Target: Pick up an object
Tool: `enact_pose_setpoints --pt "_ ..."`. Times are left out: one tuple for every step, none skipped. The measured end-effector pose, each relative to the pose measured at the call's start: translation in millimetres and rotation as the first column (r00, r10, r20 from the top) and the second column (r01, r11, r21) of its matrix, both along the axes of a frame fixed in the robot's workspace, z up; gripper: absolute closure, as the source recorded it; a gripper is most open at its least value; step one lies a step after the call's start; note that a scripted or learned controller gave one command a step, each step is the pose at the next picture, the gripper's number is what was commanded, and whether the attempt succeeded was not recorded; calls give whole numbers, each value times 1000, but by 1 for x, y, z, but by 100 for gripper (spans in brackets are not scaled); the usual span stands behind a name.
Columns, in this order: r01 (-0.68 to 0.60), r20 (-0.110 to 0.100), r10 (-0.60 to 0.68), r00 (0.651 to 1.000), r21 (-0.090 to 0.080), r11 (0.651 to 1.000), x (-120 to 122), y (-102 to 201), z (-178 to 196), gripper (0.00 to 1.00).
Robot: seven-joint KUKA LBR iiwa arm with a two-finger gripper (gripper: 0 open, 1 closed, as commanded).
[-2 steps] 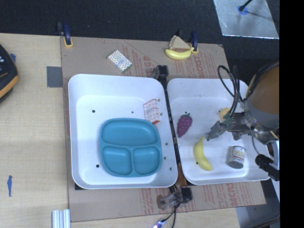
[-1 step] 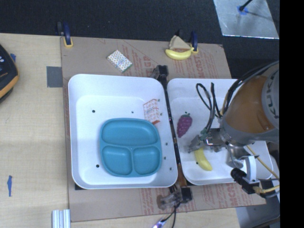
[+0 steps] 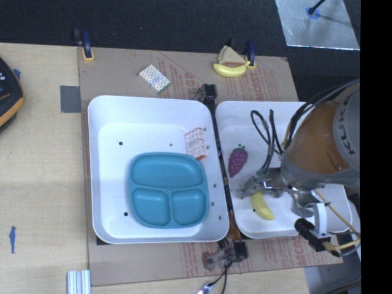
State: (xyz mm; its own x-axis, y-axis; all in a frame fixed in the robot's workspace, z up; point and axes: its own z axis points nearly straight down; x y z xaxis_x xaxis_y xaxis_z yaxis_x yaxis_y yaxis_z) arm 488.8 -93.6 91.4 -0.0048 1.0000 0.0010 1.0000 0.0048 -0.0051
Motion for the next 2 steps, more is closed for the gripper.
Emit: enact_pose_setpoints --pt "-3 -3 3 1000 -1 1000 0 -1 10 100" --pt "-1 4 1 1000 0 1000 32 61 101 100"
